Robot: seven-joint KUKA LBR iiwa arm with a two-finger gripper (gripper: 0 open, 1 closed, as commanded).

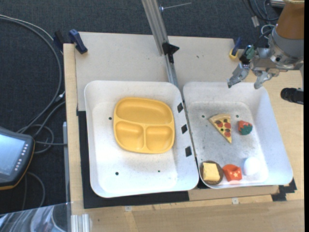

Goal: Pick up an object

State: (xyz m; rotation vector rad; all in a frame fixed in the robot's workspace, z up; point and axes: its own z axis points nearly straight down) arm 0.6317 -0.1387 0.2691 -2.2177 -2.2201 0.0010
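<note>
The counter [120, 52] carries two white bins side by side. The left bin [99, 129] holds a yellow tray [144, 124] with three compartments, lying flat near its middle. The right bin [270, 124] is the landmark here, since it holds all the small things a pick could go for.

The arm [289, 28] comes in over the right bin's far corner, and the tool [247, 80] hangs at that bin's far rim with its two fingers spread apart and nothing between them.

Inside the right bin, a pizza slice [222, 126] lies near the middle, point toward the near side. A yellow block [210, 171] sits on a dark piece in the near corner next to the left bin. A white ball [252, 166] rests against the near wall on the outer side, just beside a red piece [232, 172] that lies between it and the block. A small red thing with a green end [245, 127] (perhaps a toy strawberry) sits just beside the pizza slice, toward the bin's outer wall.

As I judge it, the task is barely begun: nothing is lifted and every thing lies on the bin floor. Choosing one, descending, closing and lifting all remain.
</note>
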